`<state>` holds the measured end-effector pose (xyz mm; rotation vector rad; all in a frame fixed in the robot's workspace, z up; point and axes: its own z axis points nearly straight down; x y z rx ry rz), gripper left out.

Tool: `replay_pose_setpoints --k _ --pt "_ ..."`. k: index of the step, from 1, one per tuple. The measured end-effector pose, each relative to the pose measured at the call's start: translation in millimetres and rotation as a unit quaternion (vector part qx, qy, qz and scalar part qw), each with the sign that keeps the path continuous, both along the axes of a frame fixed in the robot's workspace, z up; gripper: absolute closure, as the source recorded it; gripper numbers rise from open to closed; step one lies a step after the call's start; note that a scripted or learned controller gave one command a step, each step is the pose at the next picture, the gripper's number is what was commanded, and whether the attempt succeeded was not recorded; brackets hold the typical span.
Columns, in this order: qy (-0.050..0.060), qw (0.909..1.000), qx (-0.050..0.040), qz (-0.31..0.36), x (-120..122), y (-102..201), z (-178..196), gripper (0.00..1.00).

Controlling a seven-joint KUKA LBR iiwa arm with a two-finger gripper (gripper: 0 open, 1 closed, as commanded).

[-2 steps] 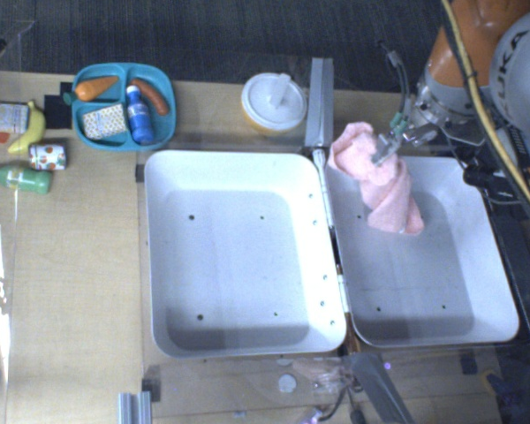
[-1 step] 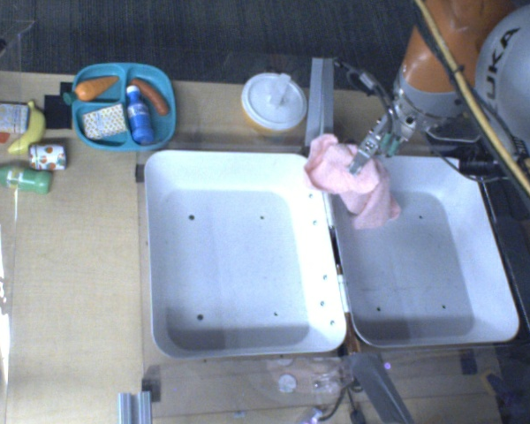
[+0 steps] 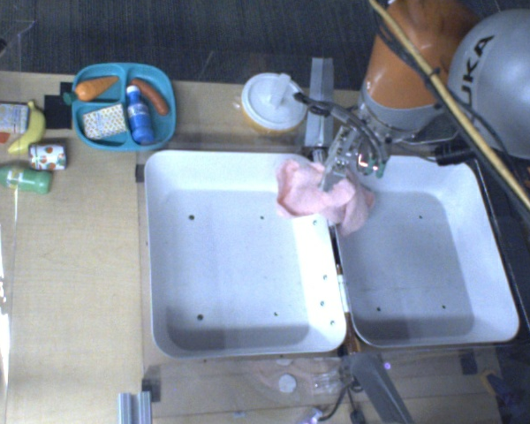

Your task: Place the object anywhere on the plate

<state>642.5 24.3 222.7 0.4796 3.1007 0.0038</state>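
- Gripper (image 3: pixel 343 168) sat at upper centre of frame, over the seam between the two bins.
- Fingers were clamped on the top edge of a pink cloth (image 3: pixel 314 198).
- Cloth hung crumpled across the seam, mostly over the upper right corner of the left bin (image 3: pixel 221 263), its lower tip over the right bin (image 3: pixel 424 272).
- Blue divided plate (image 3: pixel 163 91) was at upper left on the bench, well apart from the cloth, holding toy food.
- White lidded cup (image 3: pixel 272 101) stood just above the left bin.

The arm (image 3: pixel 477 69) reaches in from the right, pincer (image 3: pixel 340 168) angled downward.
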Motion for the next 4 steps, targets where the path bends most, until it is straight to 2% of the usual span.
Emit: replay_pose_setpoints --k 1,3,4 --pt "-0.001 0.9881 -0.0003 0.154 -3.6 50.4 5.5 1.0" --pt "-0.001 0.9879 -0.0001 0.155 -37.9 145.8 0.0 1.0" --pt "-0.001 0.9879 -0.0001 0.155 -37.7 145.6 0.2 0.0"
